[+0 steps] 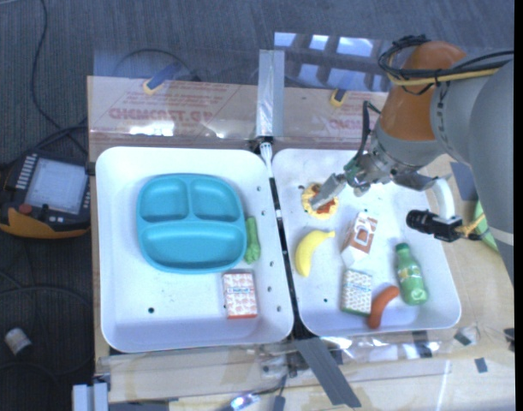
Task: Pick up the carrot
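I saw the carrot (383,305) lying slanted, well apart from the gripper (323,197), toward the bin's (432,319) near corner; I couldn't tell its grip.

Banana (305,251) left of carton (360,234)

The grey two-finger gripper (328,193) sits over a small orange-and-yellow item (318,202), covering part of it, and how its fingertips stand is too blurred to tell. The big grey arm (484,118) runs off the right edge.
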Robot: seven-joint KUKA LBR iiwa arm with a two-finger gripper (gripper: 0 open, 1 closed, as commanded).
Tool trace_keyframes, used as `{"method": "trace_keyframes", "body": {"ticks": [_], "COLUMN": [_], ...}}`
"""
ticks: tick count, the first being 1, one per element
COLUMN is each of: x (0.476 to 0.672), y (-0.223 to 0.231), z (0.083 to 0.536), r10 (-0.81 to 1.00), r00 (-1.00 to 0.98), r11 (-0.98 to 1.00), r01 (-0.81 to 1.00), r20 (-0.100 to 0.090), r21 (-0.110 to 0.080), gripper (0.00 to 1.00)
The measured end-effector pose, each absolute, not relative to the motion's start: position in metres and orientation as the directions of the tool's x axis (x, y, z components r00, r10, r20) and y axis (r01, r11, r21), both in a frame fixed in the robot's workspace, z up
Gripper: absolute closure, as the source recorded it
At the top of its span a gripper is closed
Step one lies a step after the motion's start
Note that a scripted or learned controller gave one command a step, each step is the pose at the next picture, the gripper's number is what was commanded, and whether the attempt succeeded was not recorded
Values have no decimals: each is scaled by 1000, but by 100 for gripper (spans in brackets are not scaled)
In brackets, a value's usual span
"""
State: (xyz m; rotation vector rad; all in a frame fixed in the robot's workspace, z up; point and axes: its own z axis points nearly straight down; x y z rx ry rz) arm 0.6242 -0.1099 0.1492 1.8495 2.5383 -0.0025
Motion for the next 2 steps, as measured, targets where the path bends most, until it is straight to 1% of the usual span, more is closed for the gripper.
{"method": "trace_keyframes", "body": {"ticks": [1,2], "x": [640,646], "y": [-132,-132], "z": [89,89], "r10": [846,843], "r00": [-534,-538], "r11": [534,539], "r01": [846,843], "r20": [-7,-7], "r21": [5,4], "gripper": [0,0]}}
